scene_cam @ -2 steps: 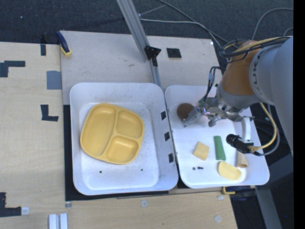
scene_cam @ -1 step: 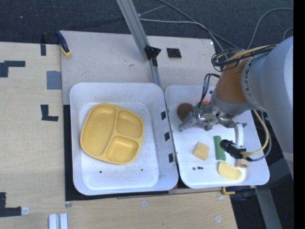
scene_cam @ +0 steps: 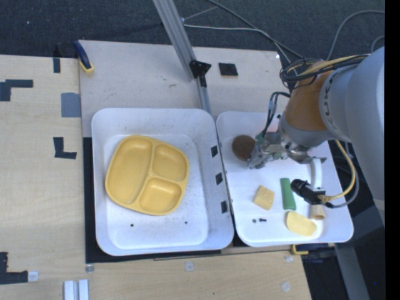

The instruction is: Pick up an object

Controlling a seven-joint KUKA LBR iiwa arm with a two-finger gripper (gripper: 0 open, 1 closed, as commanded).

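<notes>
Judging the brown round piece (scene_cam: 243,146) just beside my gripper (scene_cam: 257,159) light and firm; I'd pinch its sides.

The counter (scene_cam: 144,80) holds two white bins side by side. The left bin (scene_cam: 100,167) has a yellow plate (scene_cam: 147,175) with three parts in its middle. The grey and orange arm reaches into the right bin (scene_cam: 240,224), and its gripper (scene_cam: 257,160) is low by a brown round thing (scene_cam: 243,146) near the far left corner, while a yellow block (scene_cam: 264,197), a green stick (scene_cam: 287,194) and a yellow wedge (scene_cam: 300,224) lie toward the near edge.
</notes>
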